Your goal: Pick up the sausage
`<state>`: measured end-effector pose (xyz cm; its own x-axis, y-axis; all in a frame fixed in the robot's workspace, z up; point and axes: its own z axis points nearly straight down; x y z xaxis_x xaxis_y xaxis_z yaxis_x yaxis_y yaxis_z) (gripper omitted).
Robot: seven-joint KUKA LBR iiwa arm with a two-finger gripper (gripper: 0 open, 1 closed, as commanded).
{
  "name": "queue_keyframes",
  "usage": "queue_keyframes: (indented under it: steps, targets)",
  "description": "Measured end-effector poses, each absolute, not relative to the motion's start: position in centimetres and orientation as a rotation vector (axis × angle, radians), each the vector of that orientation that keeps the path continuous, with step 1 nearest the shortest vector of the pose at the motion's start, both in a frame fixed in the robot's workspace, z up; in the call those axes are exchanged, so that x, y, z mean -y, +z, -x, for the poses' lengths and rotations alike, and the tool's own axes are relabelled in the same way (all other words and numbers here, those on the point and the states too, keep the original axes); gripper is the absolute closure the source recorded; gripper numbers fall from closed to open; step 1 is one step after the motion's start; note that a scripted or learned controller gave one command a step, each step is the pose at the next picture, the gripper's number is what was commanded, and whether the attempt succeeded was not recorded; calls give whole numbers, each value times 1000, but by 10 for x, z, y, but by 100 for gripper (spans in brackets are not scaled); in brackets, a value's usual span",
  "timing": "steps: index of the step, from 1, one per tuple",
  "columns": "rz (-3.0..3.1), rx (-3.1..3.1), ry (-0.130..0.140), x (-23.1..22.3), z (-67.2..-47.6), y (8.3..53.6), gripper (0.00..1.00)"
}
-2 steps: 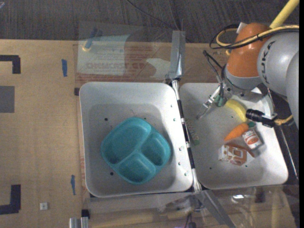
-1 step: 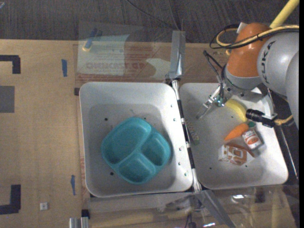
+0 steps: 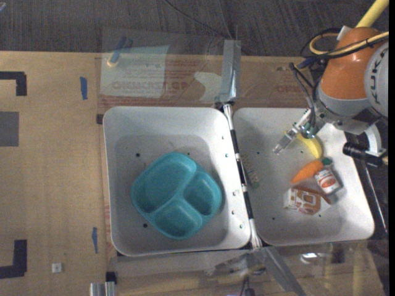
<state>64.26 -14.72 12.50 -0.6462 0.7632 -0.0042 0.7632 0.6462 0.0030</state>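
In the right bin (image 3: 271, 227) a reddish-brown and white piece, which I take for the sausage (image 3: 303, 200), lies near the front right. My gripper (image 3: 286, 140) hangs over the bin's back middle, pointing down-left from the orange-banded wrist (image 3: 345, 73). It is well behind and to the left of the sausage and is not touching it. A yellow banana (image 3: 312, 147) lies right beside the gripper.
An orange carrot (image 3: 307, 172) and a small red-labelled can (image 3: 327, 180) lie between the banana and the sausage. The left bin (image 3: 123, 134) holds a teal divided plate (image 3: 176, 194). A metal divider (image 3: 237, 165) runs between the bins.
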Motion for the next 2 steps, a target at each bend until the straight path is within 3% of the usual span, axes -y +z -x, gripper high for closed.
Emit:
queue_keyframes:
  steps: [1,2]
  targets:
    - [-1126,-2924,2,148,-652,129,0]
    - [-646,-3071,3,105,-606,93,0]
